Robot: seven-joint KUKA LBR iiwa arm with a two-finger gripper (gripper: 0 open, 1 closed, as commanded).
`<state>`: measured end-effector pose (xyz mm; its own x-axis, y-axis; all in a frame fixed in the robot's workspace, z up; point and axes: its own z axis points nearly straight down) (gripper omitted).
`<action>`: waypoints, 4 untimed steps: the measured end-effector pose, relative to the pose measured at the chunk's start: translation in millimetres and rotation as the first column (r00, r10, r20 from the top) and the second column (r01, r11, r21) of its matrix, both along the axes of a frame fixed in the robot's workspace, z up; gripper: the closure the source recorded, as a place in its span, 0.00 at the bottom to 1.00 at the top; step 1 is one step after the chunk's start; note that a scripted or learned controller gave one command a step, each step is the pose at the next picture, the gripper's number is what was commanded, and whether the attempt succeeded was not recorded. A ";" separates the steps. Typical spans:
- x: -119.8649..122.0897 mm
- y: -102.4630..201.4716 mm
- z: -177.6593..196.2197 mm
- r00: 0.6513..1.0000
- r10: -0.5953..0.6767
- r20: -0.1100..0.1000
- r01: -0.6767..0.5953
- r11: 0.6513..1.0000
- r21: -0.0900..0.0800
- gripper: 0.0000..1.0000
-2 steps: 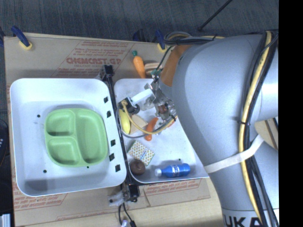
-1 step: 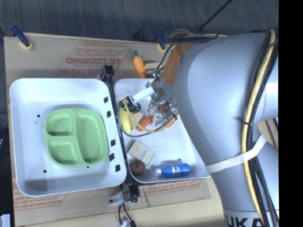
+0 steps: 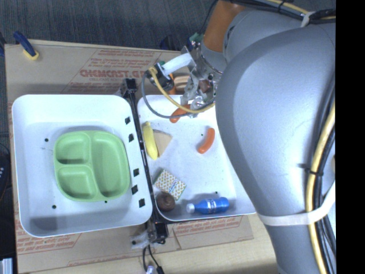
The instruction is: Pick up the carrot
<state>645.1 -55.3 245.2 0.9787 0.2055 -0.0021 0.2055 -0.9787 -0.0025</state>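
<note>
Nearest to us, the grey arm (image 3: 274,124) fills the right side, with its orange band (image 3: 219,24) at the top. From it the gripper (image 3: 197,93) hangs over the far end of the right bin (image 3: 185,156). Wires and brackets crowd around it, so we cannot tell how wide it stands or whether it has hold of anything.

We take the carrot (image 3: 177,116) to be the small orange piece at the lower left of the gripper, at the far end of the right bin. It looks to touch the gripper's underside, but we cannot tell whether it is gripped or resting on the bin floor.

Near it in the same bin lies an orange-red stick (image 3: 206,140), close to the arm. A banana (image 3: 150,141) lies along the left wall, with a beige wedge (image 3: 163,141) just beside it. Towards the near end we see a patterned packet (image 3: 170,184), a brown round thing (image 3: 166,200) and a blue bottle (image 3: 210,205) on its side.

In the left bin (image 3: 20,124) sits a green tray (image 3: 91,164) with three compartments. Both bins rest on cardboard (image 3: 108,67).
</note>
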 end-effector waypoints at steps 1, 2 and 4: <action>-0.8 -43.6 -0.2 1.000 -0.002 -0.001 0.002 1.000 0.000 1.00; -0.7 -42.5 9.8 1.000 0.005 -0.005 -0.005 1.000 0.003 1.00; -48.6 -140.9 -29.4 0.574 0.819 0.000 -0.819 0.574 0.003 1.00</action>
